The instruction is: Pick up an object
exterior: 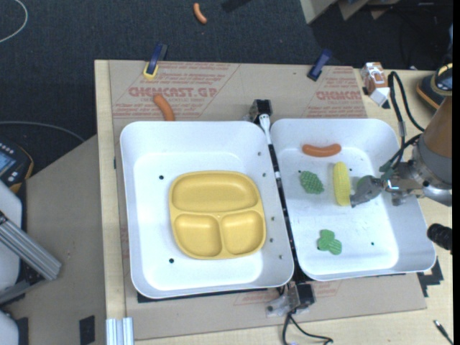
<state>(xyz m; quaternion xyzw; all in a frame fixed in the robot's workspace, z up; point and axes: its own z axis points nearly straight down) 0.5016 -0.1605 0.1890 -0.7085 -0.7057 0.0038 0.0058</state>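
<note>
The right bin (374, 259) holds an orange sausage (320, 149) near its back, a yellow corn cob (341, 182) in the middle, a dark green leafy piece (311, 182) left of the corn, and a brighter green piece (330, 242) toward the front. My gripper (361, 190) reaches in from the right, low over the bin, with its dark fingers right beside the corn's right side. Nothing shows between them. The left bin (136, 192) carries a yellow three-compartment tray (215, 213).
A second orange sausage (164, 107) lies on the cardboard behind the left bin, and a third (200, 12) sits on the dark floor. Clamps (153, 62) hold the board's back edge. Cables (401, 106) run along the right side.
</note>
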